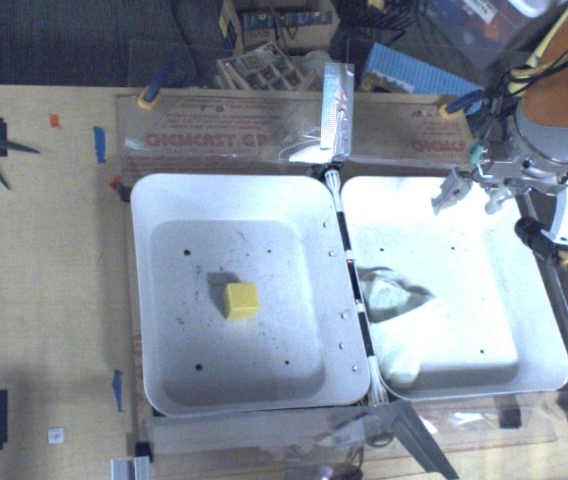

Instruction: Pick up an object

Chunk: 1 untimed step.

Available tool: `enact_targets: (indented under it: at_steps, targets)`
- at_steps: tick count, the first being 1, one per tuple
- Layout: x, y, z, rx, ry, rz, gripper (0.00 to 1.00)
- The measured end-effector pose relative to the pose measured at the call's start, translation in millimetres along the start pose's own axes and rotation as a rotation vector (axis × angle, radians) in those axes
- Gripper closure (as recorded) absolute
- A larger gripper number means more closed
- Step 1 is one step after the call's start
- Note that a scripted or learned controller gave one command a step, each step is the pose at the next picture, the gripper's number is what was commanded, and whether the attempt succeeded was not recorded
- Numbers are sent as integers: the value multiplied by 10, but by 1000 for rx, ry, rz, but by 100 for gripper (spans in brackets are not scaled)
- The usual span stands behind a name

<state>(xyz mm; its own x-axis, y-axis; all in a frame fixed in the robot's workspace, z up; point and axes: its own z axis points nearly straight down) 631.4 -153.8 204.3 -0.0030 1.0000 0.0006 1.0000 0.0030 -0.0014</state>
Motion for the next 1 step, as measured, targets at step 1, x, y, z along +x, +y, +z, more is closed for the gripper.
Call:
enact_targets:
  at_steps: [1]
  targets:
    - [455,53,1169,-5,0,511,0]
